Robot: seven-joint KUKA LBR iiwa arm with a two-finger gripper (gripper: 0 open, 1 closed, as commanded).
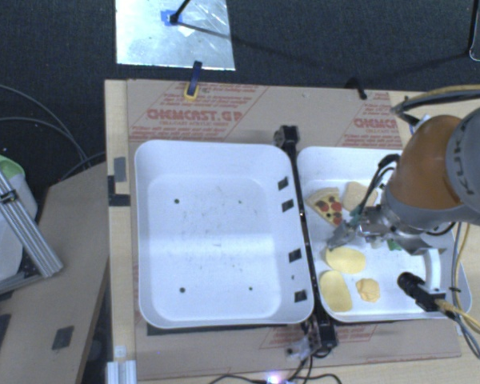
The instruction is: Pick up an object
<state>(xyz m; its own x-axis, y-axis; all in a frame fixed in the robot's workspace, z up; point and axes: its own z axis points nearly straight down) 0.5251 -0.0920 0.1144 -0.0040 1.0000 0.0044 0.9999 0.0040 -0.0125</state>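
Several toy food pieces lie in the right bin (384, 157). A pizza slice (326, 205) with red dots lies near the bin's left wall, with a pale yellow piece (354, 194) beside it. Closer to the front lie a round yellow piece (346, 260), a yellow oval (335, 290) and a small orange-yellow lump (368, 290). My gripper (348, 233) hangs low over the bin between the pizza slice and the round yellow piece, just above the round piece. Nothing shows as held in it. The arm's orange band (424, 166) covers the bin's right part.
The left bin (216, 154) stands beside the right one, and a black divider with clips (298, 214) runs between them. Both rest on a cardboard sheet (216, 110). A metal frame (16, 222) stands at the far left.
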